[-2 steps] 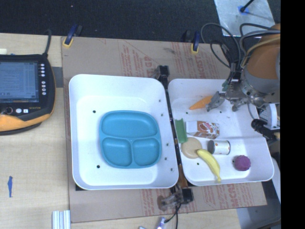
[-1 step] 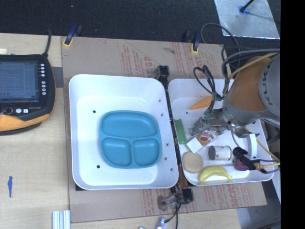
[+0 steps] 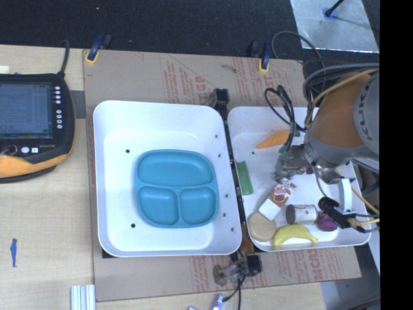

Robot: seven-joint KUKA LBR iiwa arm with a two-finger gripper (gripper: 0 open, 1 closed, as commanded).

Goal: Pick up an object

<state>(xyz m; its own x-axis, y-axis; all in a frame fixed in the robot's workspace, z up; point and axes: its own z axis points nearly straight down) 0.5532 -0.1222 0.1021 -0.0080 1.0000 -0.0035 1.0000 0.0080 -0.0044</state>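
Observation:
The right bin [image 3: 255,118] holds several small items. An orange carrot [image 3: 274,139] lies at its back, a green block [image 3: 244,177] along its left wall, and a white and red bottle [image 3: 278,196] in the middle. At the front are a tan round piece [image 3: 261,226], a yellow banana [image 3: 295,236], a grey and white cylinder [image 3: 302,213] and a purple piece [image 3: 327,223]. My gripper [image 3: 288,165] reaches down in the bin's middle, just below the carrot and just above the bottle. Nothing is visible between its fingers.
The left bin [image 3: 113,124] holds a blue divided plate [image 3: 175,187]. A teach pendant [image 3: 29,124] lies on the bench at far left. Cables [image 3: 284,105] loop over the right bin's back edge. The arm's orange band [image 3: 339,118] covers the bin's right side.

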